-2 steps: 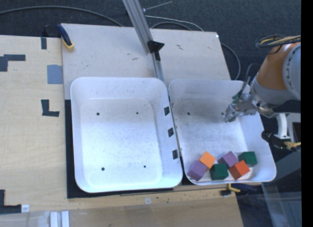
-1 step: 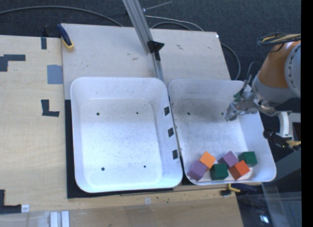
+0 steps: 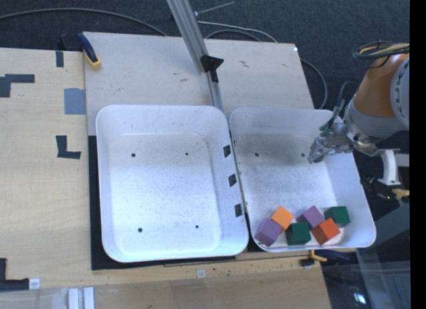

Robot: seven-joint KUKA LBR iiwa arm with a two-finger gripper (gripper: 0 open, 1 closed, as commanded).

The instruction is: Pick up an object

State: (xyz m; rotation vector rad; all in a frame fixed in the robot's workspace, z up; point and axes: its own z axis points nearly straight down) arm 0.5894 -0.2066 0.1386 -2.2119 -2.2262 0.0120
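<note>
Hovering over the right bin [image 3: 346,168], gripper [image 3: 317,152] sits well apart from the blocks [image 3: 303,226] clustered at the bin's near edge. Can't tell jaw state. Nothing picked yet; approach, descent, grasp and lift all remain.

This is a robotics lab or test cell. A plywood counter [image 3: 40,188] marked with tape patches carries two shallow white bins [image 3: 163,181] side by side. At 12 o'clock an aluminium rail [image 3: 183,14] slants in over dark carpet strewn with loose cables [image 3: 80,13]. At 3 o'clock stands a grey-and-orange industrial robot arm [image 3: 381,98].
</note>
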